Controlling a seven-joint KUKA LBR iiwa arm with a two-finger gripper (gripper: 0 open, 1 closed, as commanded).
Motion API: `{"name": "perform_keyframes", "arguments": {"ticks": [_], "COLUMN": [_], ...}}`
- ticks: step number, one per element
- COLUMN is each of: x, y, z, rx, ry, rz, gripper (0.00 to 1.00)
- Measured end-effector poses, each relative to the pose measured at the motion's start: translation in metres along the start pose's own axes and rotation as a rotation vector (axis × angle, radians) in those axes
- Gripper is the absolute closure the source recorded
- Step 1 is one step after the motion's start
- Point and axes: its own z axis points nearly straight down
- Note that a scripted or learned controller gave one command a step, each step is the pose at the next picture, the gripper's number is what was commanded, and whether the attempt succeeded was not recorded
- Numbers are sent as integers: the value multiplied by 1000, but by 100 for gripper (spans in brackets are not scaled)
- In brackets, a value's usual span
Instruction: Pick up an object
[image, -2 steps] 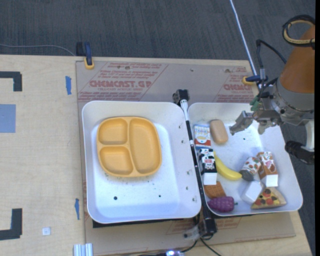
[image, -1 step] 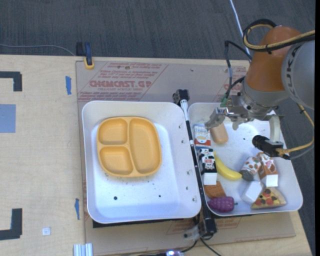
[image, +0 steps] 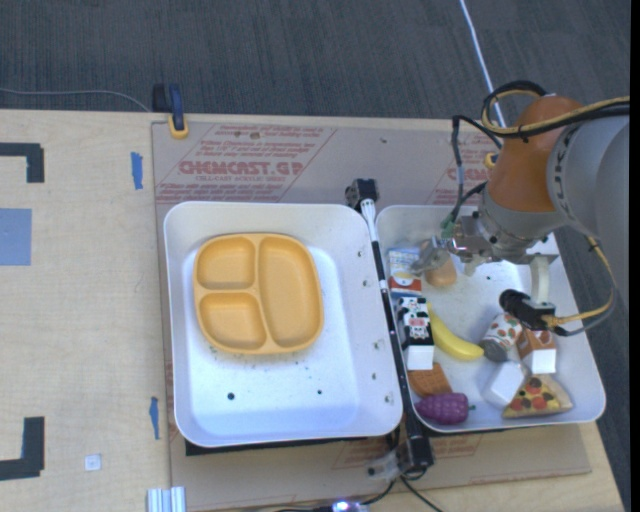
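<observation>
Camera view: the gripper (image: 447, 250) is parked low at the right bin's (image: 588, 395) 11 o'clock corner, presumably for a grab; its grip state can't be told. The banana (image: 455, 343) is left at 6 o'clock.

A pale wooden bench (image: 80, 330) fills the left and lower view, marked with black tape corners (image: 30, 162) and blue tape strips (image: 136, 170). A printed cardboard sheet (image: 250, 160) lies on it. Beyond its far edge runs dark grey carpet (image: 250, 45), crossed by a thin white cable (image: 478, 50).

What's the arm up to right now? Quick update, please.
Gripper low over right bin, top end. Nothing seen held. Banana, grapes, pizza slice lie untouched nearby.
</observation>
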Motion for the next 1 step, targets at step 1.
{"name": "perform_keyframes", "arguments": {"ticks": [1], "x": [0], "y": [0], "z": [-10], "rx": [-1], "ry": [0], "rz": [0], "gripper": [100]}}
